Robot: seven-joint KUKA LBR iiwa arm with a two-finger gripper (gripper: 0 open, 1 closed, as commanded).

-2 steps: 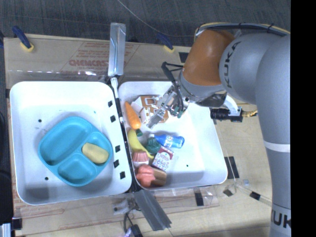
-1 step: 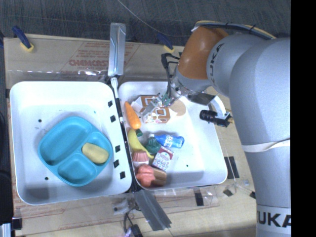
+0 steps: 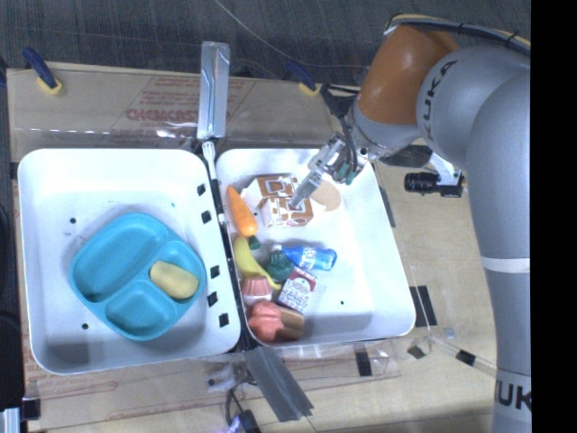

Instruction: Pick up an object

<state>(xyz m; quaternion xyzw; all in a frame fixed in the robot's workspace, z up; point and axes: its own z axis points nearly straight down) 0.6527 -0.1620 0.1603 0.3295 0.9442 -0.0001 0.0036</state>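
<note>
My gripper (image 3: 302,189) hangs over the back of the right bin (image 3: 379,278), its tip right at the upper right edge of a brown-and-white box (image 3: 278,201). A beige round piece (image 3: 328,198) lies just right of the tip. Nothing is visibly held. In front of the box lie an orange carrot (image 3: 241,211), a yellow banana (image 3: 247,256), a blue bottle (image 3: 313,259), a small green item (image 3: 278,264), a red-and-white packet (image 3: 298,291) and a pink-red lump (image 3: 272,320).
The left bin (image 3: 45,197) holds a blue divided plate (image 3: 122,273) with a yellow oval food piece (image 3: 174,280) in one compartment. A metal bar (image 3: 213,88) stands at the divider between the bins. The arm's orange band (image 3: 397,75) is above the right bin's far corner.
</note>
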